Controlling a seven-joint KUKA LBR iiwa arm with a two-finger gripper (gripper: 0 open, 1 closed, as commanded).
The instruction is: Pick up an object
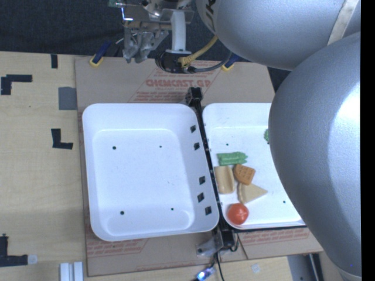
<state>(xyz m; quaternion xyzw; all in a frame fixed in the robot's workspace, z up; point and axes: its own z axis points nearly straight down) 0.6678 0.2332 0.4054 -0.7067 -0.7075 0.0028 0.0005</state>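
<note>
Up past the far edge of the bins, the gripper (139,40) hangs high over the brown board (176,86), with the grey arm (316,116) bulking across the right bin (234,119). Whether it is open I cannot tell. Objects cluster in that bin: a red tomato (237,213), green piece (232,158), tan bread-like pieces (224,179) and a waffled cracker (244,173). Beside it sits the left bin (140,171).

The scene is seen from above the bench (35,174), at a slant; both bins (140,224) are covered, and the arm (316,98) is very near.
</note>
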